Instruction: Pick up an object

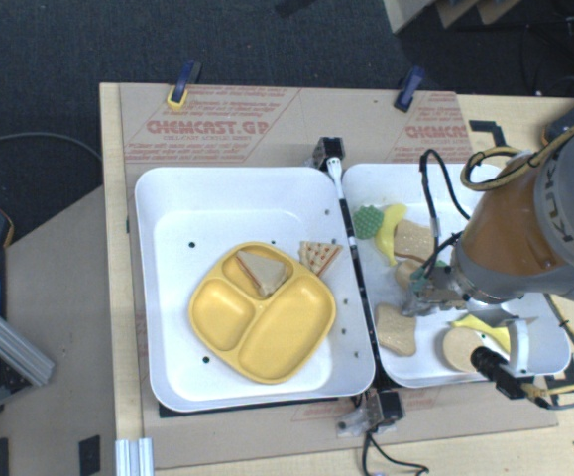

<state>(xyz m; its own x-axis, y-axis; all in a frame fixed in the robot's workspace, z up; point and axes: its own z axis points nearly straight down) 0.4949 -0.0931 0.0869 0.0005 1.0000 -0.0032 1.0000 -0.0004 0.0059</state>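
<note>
My gripper [420,294] reaches down into the right bin [366,181], its tip low among the toy food near the bin's middle. Around it lie a green leafy piece [368,221], a yellow piece [394,216], a tan bread slice [412,238] and a tan slab [396,330] near the front left. A pale round piece with a yellow slice [465,345] lies at the front. The arm's orange band [510,231] covers the bin's right half. I see nothing clearly held between the fingers.
In the left bin [168,206] sits a yellow divided plate [267,315] with a tan bread wedge [262,268] in its upper compartment. A waffle-patterned cracker [318,256] lies by the plate's upper right edge. Cables [435,181] loop over the right bin's back.
</note>
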